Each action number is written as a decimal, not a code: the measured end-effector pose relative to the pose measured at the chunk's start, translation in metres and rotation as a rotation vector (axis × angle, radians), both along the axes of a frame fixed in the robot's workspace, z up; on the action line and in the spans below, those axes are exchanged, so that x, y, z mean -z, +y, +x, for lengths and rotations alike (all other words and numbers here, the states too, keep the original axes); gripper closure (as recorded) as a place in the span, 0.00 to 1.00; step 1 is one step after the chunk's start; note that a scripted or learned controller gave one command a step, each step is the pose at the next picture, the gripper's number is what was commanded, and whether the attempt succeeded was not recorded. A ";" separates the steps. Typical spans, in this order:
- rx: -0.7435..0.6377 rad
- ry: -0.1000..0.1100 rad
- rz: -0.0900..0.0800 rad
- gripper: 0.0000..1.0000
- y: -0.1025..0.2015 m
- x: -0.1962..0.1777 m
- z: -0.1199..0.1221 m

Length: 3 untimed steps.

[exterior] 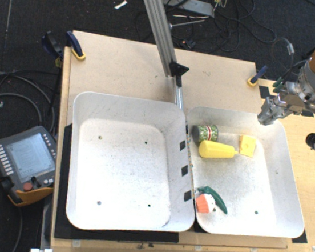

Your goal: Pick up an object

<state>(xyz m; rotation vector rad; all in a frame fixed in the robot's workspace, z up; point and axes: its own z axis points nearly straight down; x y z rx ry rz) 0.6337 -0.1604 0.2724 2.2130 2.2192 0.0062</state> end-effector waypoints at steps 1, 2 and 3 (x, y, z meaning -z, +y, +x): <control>-0.005 0.008 0.004 1.00 0.053 -0.005 -0.016; -0.005 0.009 0.005 1.00 0.106 -0.008 -0.027; -0.006 0.011 0.005 1.00 0.162 -0.002 -0.049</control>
